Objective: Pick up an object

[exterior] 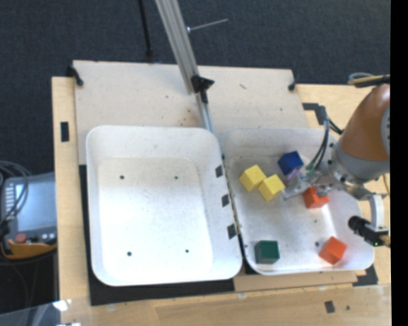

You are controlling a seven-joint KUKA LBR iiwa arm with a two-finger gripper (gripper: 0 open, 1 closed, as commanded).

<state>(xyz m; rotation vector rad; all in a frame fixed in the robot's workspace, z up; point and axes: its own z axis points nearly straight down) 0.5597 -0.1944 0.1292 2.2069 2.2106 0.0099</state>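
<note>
Gripper [300,180] low in right bin [292,267] among blue cube [290,162], yellow cube [271,187], orange cube [317,197]; positioned for pick. Finger state: cannot tell.

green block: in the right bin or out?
In. The green block sits on the floor of the right bin, near its front-left corner, inside the rim and apart from the other blocks.

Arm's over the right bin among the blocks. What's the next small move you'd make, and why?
Probably a short, straight descent, then close. The pincer sits low in the right bin, crowded between the blue block, a yellow block and an orange block. Whether anything is between its tips is unclear, so I'd avoid sweeping sideways, which could just push those blocks around.
</note>
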